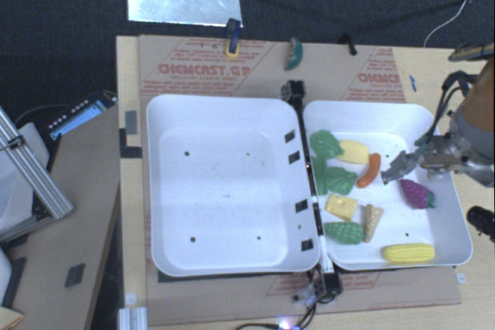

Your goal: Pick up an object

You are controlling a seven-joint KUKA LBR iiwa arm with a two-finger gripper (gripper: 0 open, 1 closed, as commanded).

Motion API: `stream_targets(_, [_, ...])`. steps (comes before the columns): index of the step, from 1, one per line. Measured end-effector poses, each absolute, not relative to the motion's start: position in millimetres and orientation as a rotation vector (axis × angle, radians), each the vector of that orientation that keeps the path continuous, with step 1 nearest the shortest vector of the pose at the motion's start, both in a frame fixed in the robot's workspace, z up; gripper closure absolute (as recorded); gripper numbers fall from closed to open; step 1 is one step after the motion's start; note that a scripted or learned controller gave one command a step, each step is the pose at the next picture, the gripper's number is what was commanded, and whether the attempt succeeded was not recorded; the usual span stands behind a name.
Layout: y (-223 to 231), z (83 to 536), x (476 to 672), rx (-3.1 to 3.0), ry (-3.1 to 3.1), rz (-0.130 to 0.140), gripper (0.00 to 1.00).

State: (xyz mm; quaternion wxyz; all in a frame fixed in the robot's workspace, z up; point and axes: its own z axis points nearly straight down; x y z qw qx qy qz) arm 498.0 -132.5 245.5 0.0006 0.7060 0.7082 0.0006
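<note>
The right bin point(441, 222) holds several toy foods. Among them are an orange sausage point(369, 170), a purple grape bunch point(416, 194), a yellow corn cob point(407, 252), a yellow cheese wedge point(341, 205), a tan cone point(372, 220), a pale yellow piece point(354, 151) and green leafy pieces point(326, 144). My gripper point(397, 168) reaches in from the right and hangs low over this bin, between the orange sausage and the grape bunch. I see nothing held in it.
The left bin point(224, 182) stands beside the right one, with a black hinge strip point(305, 182) between them. A small green ridged piece point(343, 232) lies near the right bin's front. Beyond the bins, a yellow-blue clip point(232, 39) and a green item point(295, 52) rest on the cardboard.
</note>
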Motion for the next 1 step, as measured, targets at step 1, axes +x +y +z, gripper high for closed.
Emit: stream_targets(1, [-82.2,87.1,526.3,2.217,2.236,-0.003,0.00])
